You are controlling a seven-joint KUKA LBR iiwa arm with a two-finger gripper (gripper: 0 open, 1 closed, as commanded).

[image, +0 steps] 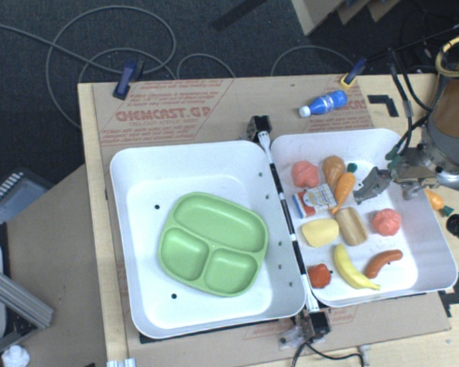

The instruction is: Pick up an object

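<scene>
**Robot gripper above a bin of toy food**

A green divided plate [212, 243] sits in the left white bin [136, 184]. To the plate's right, the second white bin [429, 271] holds toy food: a carrot [343, 189], a yellow banana [351, 269], a sausage [383, 262], a bread roll [352, 226], a pale yellow block [319, 232] and pink pieces. The gripper [369, 186] reaches in from beyond that bin's far side, its fingers spread apart just beside the carrot, clasping nothing. A blue bottle [325, 103] lies on the bench behind.

My arm [452, 138] was cut off at the right edge. The orange item [434, 200] beneath my wrist was mostly hidden, type undetermined.
</scene>
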